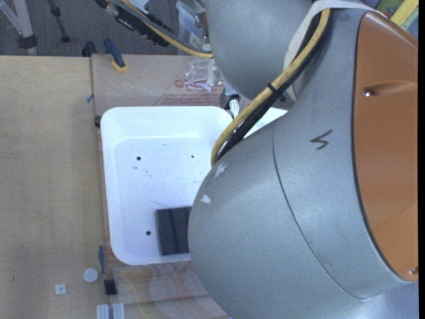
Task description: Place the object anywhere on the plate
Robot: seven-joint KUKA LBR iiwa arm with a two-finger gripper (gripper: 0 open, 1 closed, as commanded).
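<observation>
On the far left, the bare wooden bench (40,178) is stretching away from the bins, and near its lower edge a small grey disc (90,275) is lying beside a tiny pale square tag (60,288). At the top of the brown board, a blue clip (117,58) is sitting near the corner. Just to the right, a white bin (133,145) is showing its rounded rim and a floor marked by a few small dark dots. A dark grey block (172,231), flat and rectangular with a seam running along it, is lying on the bin's floor close to the lower wall; its right end is disappearing under the arm, so its full shape cannot be told. Further right, a yellow cable (279,85) is curving across the grey arm (292,238), which is looming large over the bin's right half and is hiding whatever is lying there. At the right edge, the orange band (388,145) is wrapping the arm. The arm's bulk is covering its own working end, so whether the gripper is spread, pressed together or pinching anything cannot be told.
</observation>
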